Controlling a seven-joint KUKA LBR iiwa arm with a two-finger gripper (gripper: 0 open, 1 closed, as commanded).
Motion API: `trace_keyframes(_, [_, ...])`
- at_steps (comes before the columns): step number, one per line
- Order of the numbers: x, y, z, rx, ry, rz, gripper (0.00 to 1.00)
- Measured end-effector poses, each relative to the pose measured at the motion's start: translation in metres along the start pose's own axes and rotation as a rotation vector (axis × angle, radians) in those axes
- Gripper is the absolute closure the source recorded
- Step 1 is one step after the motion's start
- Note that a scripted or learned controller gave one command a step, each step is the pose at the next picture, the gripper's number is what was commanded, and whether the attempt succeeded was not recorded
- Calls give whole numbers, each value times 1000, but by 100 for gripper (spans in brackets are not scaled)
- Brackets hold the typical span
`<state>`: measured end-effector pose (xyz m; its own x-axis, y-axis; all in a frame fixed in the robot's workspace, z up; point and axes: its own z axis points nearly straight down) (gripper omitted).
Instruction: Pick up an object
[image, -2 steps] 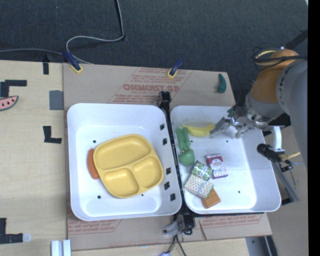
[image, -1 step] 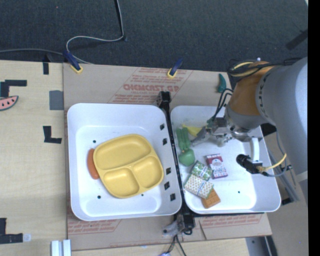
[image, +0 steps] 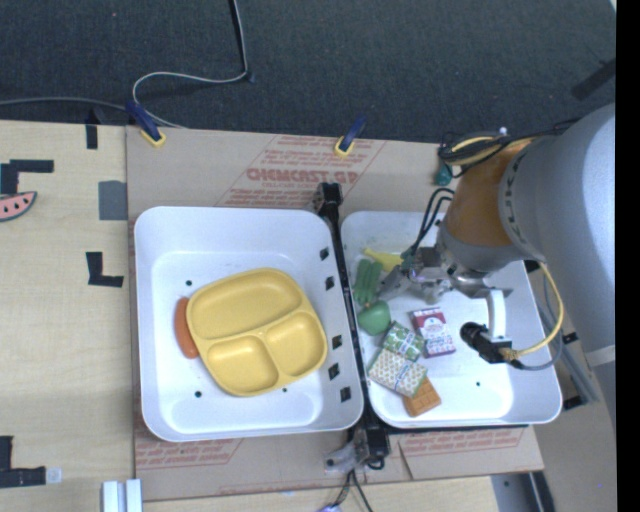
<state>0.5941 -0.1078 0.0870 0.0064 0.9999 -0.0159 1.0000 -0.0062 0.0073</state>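
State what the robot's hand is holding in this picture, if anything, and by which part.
It cannot be told. The hand is low in the right bin, next to the green items, but no object shows between its fingertips.

Right bin (image: 520, 400): green items (image: 372, 300) at left, red box (image: 433, 332), patterned packet (image: 398, 362), orange cracker (image: 423, 398) lying flat.

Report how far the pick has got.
Done: the gripper is down in the right bin, at the green items along its left side. In hand: nothing visibly between its fingers. Left: grasp and lift; the red carton, patterned packet and yellow tray lie untouched.
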Motion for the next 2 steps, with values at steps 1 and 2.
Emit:
trace_keyframes(1, [1,-5,0,-2,1,0,0])
trace_keyframes(2, [12,-22,0,0,13,-6,0])
